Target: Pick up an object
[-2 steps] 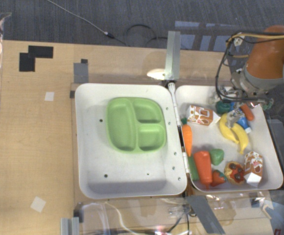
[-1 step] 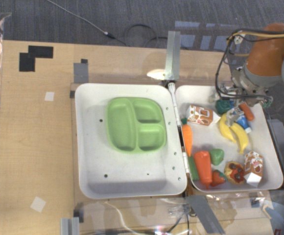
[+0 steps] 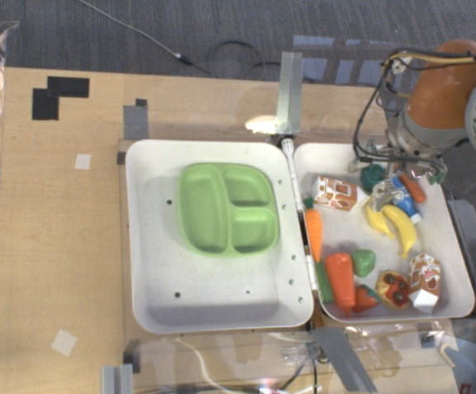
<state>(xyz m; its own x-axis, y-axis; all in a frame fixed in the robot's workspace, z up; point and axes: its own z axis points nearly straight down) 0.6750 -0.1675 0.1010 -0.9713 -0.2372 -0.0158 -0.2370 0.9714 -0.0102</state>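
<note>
The right bin (image 3: 459, 257) holds several toy foods. Among them are a small orange-and-white carton (image 3: 334, 193), a dark green piece (image 3: 373, 176), a blue item (image 3: 403, 201), two yellow bananas (image 3: 392, 222) and a carrot (image 3: 313, 233). Nearer the front lie a red-orange pepper (image 3: 340, 279), a green piece (image 3: 363, 261), a red fruit (image 3: 393, 290) and a second carton (image 3: 424, 278). My gripper (image 3: 399, 173) hangs low over the bin's far right corner, just above the blue item and a small orange piece (image 3: 415, 190). Its tip is hidden among cables and toys.
The left bin (image 3: 152, 245) carries a green divided plate (image 3: 227, 208). A metal post (image 3: 289, 97) stands behind the wall shared by the bins. The arm's orange band (image 3: 443, 97) and cables (image 3: 377, 105) overhang the right bin's back right.
</note>
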